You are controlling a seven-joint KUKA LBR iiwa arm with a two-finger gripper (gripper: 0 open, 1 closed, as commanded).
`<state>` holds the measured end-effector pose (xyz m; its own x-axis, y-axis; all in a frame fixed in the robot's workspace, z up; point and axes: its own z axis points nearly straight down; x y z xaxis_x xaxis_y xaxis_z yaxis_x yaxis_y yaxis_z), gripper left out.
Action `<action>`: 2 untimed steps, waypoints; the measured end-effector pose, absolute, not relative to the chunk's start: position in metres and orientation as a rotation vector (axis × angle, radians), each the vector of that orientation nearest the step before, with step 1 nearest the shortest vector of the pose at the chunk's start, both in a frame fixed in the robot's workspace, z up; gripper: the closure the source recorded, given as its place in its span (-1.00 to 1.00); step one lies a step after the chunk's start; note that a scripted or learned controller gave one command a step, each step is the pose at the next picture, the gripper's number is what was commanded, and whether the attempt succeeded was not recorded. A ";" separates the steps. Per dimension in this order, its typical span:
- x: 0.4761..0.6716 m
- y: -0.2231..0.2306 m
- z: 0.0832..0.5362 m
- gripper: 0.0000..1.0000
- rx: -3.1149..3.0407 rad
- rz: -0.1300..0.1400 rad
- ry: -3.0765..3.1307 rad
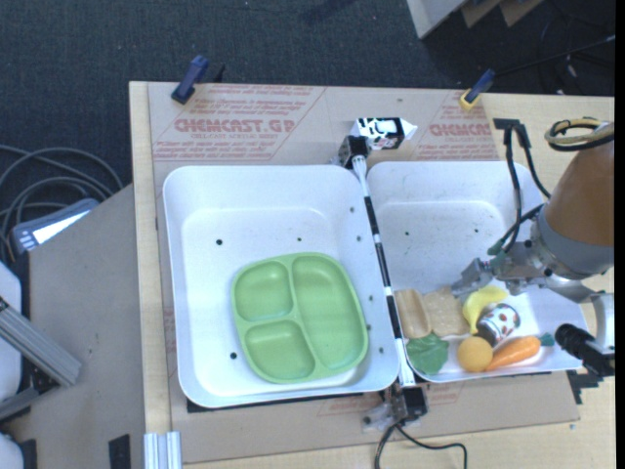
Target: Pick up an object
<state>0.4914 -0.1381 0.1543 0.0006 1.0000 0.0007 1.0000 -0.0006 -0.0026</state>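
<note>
Your gripper [485, 274] sits low in the right bin [439, 203], just above the toy pile along its near edge; whether it is closed on anything, you cannot tell. Just below it lies the yellow piece [485, 306]. The carrot [516, 352] lies nearer you, long axis roughly left-right, beside the orange ball [475, 354].

Even, bright overhead light across bench. White bins [195, 262] near overexposed, surface detail washed out, mild glare on left bin's rim. Green divided tray [298, 316] casts faint soft shadow on bin floor; no hard shadows. Dark carpet [146, 18] at top underexposed, grainy. Overall sharpness moderate, low resolution. Arm's orange band [591, 198] at right edge soft, slightly blurred. Printed red lettering on cardboard [234, 125] legible but fuzzy.
</note>
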 end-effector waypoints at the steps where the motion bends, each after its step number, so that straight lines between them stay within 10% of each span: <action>1: 0.480 -0.135 0.086 -1.00 -2.222 -0.002 -2.222; 2: 0.481 -0.134 0.096 1.00 -2.226 -0.005 -2.223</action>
